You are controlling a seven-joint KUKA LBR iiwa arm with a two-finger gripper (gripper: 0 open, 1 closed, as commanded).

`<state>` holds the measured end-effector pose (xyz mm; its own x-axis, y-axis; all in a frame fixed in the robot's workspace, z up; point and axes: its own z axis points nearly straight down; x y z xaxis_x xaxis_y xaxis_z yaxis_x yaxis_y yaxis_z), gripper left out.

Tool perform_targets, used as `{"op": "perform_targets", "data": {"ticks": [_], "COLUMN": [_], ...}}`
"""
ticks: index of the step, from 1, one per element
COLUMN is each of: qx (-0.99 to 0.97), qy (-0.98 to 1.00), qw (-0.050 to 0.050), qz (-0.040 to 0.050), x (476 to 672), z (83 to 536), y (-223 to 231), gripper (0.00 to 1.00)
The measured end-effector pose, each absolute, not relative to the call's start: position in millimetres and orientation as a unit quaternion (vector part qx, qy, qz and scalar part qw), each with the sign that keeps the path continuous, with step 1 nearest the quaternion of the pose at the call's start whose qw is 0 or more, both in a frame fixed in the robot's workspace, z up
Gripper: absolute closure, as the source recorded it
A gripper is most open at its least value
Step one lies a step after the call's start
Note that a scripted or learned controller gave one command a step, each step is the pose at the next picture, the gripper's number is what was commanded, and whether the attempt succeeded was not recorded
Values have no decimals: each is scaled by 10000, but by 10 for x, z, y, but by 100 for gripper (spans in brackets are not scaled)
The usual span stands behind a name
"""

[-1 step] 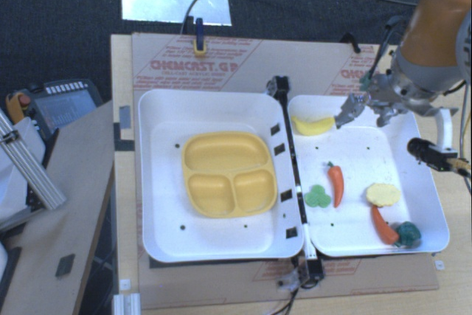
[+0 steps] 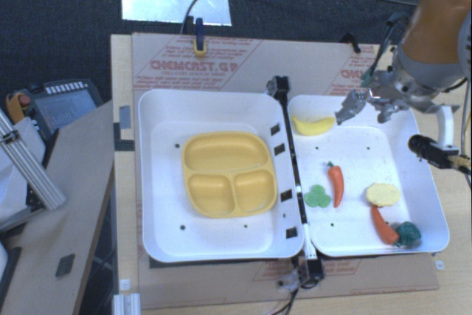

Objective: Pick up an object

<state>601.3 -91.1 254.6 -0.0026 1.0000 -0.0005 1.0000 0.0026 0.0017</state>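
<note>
My gripper [image 2: 366, 112] hangs over the back edge of the right bin [image 2: 420, 188], open, with nothing between its fingers. A yellow banana [image 2: 313, 126] lies just left of it at the bin's back left corner. Further forward lie an orange chilli with a green stem [image 2: 336, 184] and a small green leafy piece [image 2: 318, 197]. At the front right are a pale yellow round slice [image 2: 383, 195], an orange carrot [image 2: 383, 225] and a dark green broccoli [image 2: 408, 234].
The left bin [image 2: 158, 158] holds a yellow three-compartment plate [image 2: 223, 173]. A black divider strip [image 2: 289, 166] runs between the bins. A cable runs across the cardboard behind the bins.
</note>
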Motion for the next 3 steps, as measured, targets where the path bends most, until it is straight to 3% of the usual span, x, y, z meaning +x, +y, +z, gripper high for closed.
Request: {"op": "perform_targets", "data": {"ticks": [1,2,3], "qx": [7068,7069,7066], "qy": [7074,7074,7076], "qw": [-8,-15,-13], "qz": [-8,-11,-8], "x": [6090,5990,6076], "z": [2069,1519,942], "y": [-966,-976,-968], "gripper": [0,0,0]}}
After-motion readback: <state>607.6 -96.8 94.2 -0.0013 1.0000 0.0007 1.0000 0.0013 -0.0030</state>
